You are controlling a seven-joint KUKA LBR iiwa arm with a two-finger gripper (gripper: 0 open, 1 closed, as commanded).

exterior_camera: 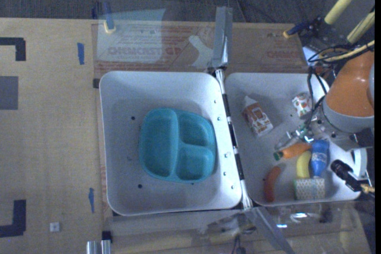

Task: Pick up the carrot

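The carrot [294, 150] is orange with a green stub at its left end and lies in the right bin [238, 89], right of the bin's middle. My gripper [305, 131] hangs low just above the carrot's right half, under the grey wrist and the orange band [352, 92]. Nothing can be seen held in it. A yellow banana [303, 165] and a blue bottle [319, 157] lie close against the carrot on its near right side.
The right bin also holds a small carton [257, 118], a printed cup [301, 104], a brown sausage [271, 182] and a patterned sponge [309, 188]. A teal divided plate [177, 144] sits in the left bin [116, 128]. Cables [333, 53] run behind the arm.
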